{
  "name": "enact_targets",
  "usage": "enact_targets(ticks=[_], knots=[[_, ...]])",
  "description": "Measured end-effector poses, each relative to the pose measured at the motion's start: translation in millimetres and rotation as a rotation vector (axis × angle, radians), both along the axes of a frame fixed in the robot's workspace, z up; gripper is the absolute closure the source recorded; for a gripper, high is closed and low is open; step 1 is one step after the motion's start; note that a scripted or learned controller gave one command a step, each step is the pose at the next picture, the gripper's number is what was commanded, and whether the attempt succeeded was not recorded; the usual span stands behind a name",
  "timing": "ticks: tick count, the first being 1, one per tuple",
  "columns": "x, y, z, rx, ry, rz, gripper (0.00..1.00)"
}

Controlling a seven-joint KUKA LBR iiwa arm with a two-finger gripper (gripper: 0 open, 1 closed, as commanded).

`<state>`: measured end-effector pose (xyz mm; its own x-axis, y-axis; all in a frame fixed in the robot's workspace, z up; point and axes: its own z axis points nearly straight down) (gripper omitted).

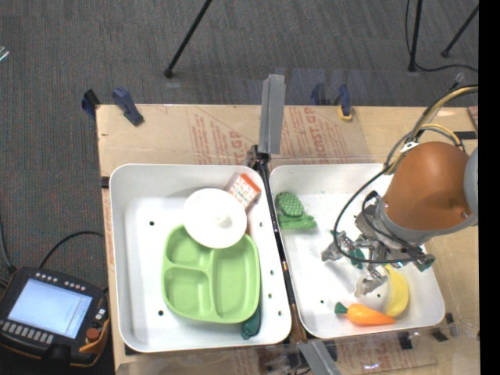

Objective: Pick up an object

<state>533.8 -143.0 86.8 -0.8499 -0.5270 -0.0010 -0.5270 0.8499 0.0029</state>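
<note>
My gripper (pixel 367 276) hangs low in the right bin (pixel 328 186), under the orange wrist band, just left of a yellow banana (pixel 398 294) and above an orange carrot (pixel 369 315). A green brush-like object (pixel 292 211) lies at the bin's left side, apart from the gripper. I see nothing clearly held between the fingers, and the wrist and cables hide much of them.
The left bin (pixel 133 209) holds a green divided tray (pixel 211 276), a white round plate (pixel 216 218) resting on its top edge, a small orange and white box (pixel 245 190), and a dark green item (pixel 250 328) at the front rim. A teach pendant (pixel 51 311) sits bottom left.
</note>
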Motion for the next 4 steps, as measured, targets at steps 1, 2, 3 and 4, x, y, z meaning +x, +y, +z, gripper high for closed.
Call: enact_targets(ticks=[1, 2, 3, 4], knots=[[3, 27, 0, 0.001, 0.001, 0.003, 0.00], [-19, -45, 0, 0.000, -0.001, 0.207, 0.00], [-25, 3, 0, 0.002, 0.000, 0.241, 0.00], [-42, -38, 5, -0.005, -0.021, 0.241, 0.00]])
